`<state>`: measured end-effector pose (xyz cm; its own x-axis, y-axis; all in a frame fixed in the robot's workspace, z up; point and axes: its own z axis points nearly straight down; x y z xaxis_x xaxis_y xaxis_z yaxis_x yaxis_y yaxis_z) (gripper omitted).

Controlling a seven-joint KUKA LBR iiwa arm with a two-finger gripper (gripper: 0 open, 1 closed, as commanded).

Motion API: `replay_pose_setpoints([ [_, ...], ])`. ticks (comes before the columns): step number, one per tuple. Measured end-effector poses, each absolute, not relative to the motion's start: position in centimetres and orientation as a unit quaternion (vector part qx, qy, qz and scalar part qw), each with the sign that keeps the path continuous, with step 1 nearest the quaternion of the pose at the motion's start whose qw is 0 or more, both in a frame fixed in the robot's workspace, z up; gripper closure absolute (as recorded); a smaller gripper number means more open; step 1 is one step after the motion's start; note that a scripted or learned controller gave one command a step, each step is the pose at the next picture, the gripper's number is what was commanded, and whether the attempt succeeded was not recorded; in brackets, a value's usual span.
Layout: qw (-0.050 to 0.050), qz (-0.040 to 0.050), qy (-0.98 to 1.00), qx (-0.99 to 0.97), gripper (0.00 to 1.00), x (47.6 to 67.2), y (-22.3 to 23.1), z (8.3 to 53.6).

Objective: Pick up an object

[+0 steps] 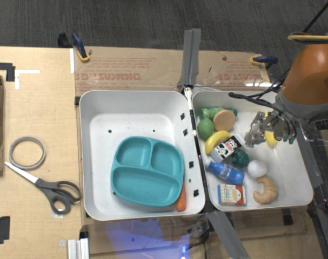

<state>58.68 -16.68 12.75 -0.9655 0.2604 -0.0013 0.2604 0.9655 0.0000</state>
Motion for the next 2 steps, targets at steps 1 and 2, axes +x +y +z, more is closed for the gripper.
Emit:
replay_pose_setpoints([
  [1,0.002,0.0002,0.984,0.18,1.0,63.6,-13.0,9.3],
  [2,0.0,-0.0004,0.914,0.405,1.0,62.4,-9.6,9.2],
])
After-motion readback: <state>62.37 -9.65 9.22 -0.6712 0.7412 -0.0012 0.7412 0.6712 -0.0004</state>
